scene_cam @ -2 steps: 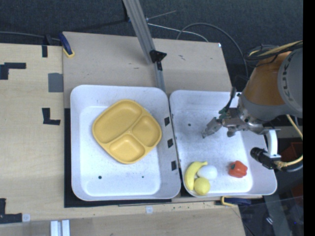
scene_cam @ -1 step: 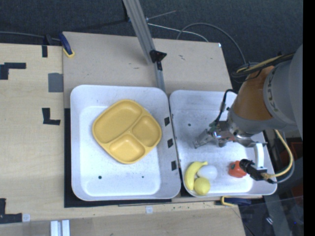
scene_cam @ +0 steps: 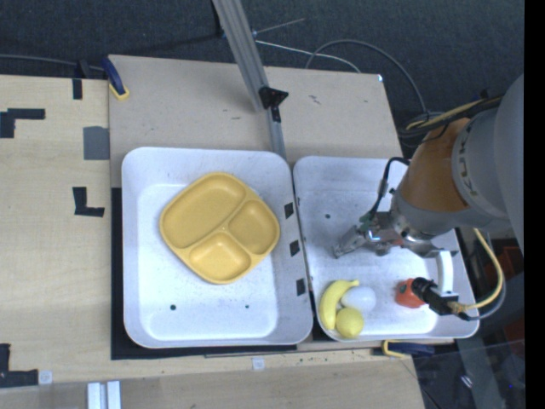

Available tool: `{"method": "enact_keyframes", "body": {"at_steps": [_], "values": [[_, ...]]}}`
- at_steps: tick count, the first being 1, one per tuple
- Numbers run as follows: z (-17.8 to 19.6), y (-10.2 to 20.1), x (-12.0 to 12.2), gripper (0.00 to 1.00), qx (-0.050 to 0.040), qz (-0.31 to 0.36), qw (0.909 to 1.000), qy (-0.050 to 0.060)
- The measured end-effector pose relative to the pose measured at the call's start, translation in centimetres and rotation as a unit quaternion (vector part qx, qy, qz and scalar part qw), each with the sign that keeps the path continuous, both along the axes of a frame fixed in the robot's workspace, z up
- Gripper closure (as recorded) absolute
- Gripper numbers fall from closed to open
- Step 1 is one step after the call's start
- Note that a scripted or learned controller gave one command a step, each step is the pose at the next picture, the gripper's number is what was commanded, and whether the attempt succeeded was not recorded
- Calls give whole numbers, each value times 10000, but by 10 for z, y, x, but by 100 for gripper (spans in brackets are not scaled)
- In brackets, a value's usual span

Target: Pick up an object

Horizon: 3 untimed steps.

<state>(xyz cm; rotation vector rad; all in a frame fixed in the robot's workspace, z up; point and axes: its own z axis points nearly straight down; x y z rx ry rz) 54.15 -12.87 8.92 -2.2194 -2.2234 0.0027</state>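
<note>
So the metal two-finger gripper (scene_cam: 347,245) is hanging low over the bare floor of the right-hand shallow white bin (scene_cam: 341,186), roughly mid-bin, and honestly I can't tell how its grasping end is set from this angle. It's just a blurry grey tip, and nothing is visibly caught in it.

Working outward: the nearest candidates are sitting toward the bin's front edge, just in front of the tip. There's a yellow plastic banana (scene_cam: 334,296) curving along the front-left corner, a small yellow round lemon-like fruit (scene_cam: 349,321) touching it right at the front rim, and a pale whitish ball-shaped thing (scene_cam: 362,298) tucked between them. A small red-orange object (scene_cam: 410,293) is lying closer to the front-right corner, partly under the arm's black fitting.

If I were tuning this, I'd be going for the banana. It's longest, and approaching across its narrow width looks easiest. The clump is the risk, since closing near the lemon could shove things into the rim.

The left-hand white bin (scene_cam: 145,228) is carrying a yellow three-compartment plastic plate (scene_cam: 220,227), well apart from all this.
</note>
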Motion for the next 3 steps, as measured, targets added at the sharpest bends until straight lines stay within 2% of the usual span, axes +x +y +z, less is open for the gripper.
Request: {"method": "enact_keyframes", "body": {"at_steps": [1, 3], "values": [[10, 1, 0, 100, 6, 4, 10000, 3], [133, -10, 0, 100, -3, -2, 10000, -35]]}}
